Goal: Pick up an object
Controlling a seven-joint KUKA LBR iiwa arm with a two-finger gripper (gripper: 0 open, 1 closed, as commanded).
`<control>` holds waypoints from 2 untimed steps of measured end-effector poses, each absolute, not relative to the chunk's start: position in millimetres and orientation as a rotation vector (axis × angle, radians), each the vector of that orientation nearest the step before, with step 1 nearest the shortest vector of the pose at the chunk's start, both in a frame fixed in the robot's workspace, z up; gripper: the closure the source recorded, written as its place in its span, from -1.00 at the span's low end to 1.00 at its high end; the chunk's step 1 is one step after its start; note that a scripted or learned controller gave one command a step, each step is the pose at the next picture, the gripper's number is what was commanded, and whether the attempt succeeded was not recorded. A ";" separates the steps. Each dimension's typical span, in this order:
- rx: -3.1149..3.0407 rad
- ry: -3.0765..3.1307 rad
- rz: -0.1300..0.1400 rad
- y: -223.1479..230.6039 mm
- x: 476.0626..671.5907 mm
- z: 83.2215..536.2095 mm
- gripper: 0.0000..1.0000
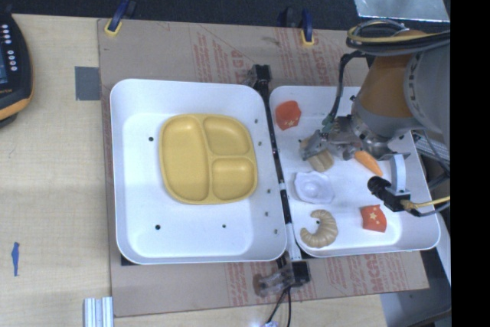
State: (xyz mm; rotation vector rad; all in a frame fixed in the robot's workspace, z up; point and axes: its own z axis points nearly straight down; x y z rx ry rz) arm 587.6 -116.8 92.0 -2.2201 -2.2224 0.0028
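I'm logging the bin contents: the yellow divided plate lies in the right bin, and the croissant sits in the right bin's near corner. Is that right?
Not quite. The camera view shows the yellow divided plate in the left bin, not the right one. The rest holds: the croissant sits in the right bin, at its near corner.

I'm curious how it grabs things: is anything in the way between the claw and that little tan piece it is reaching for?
Nothing visible. The gripper is right over the tan piece in the right bin.
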 end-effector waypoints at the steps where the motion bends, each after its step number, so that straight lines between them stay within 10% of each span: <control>1: -2.220 -2.224 0.004 -116.9 587.8 102.4 1.00; 2: -2.208 -2.240 -0.014 -22.3 620.3 198.4 1.00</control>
